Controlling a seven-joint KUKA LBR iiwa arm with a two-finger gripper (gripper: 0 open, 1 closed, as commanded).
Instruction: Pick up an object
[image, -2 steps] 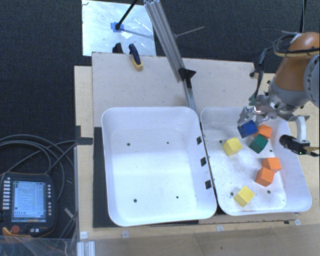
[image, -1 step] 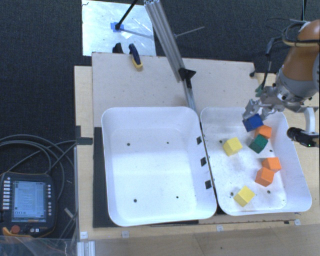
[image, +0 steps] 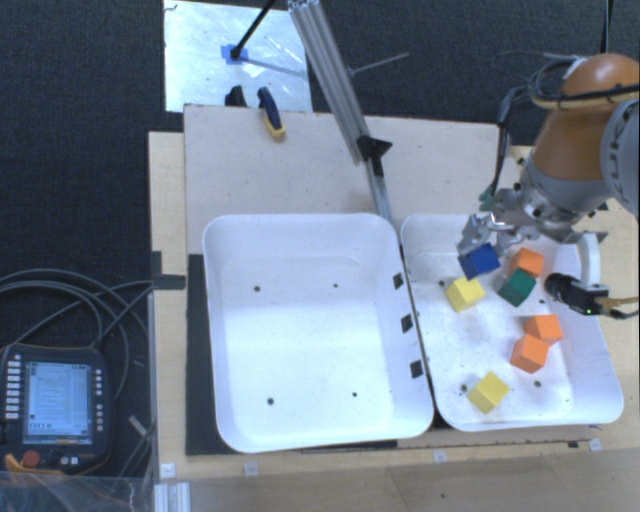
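Two shallow white bins are seen side by side on the worktop (image: 300, 170). The left bin (image: 225, 250) offers a wide flat floor bounded by raised rims on all sides. The right bin (image: 600, 395) carries all the blocks, gathered in its upper and middle part, with bare floor left along its 6 o'clock rim and at its 7 o'clock corner. The arm (image: 585, 120) enters from 3 o'clock and its gripper (image: 492, 232) is set low over the bin's 12 o'clock end, close to the rim there. A blue block (image: 480, 260) is found directly under the gripper, touching or nearly touching it; it is tilted, one corner pointing toward 7 o'clock, and no long axis can be made out, the block being near cubic. Whether the fingers are spread or closed on it cannot be told, since the gripper body hides them. A yellow block (image: 464, 293) lies just beside the blue one at 7 o'clock. A green block (image: 518, 288) and an orange block (image: 527, 263) sit touching at 3 o'clock of the blue one. Two further orange blocks (image: 536, 340) lie together toward the middle, and a second yellow block (image: 489, 391) rests apart near the 6 o'clock rim. A pendant (image: 55, 405) with cables is noted at the 8 o'clock corner.
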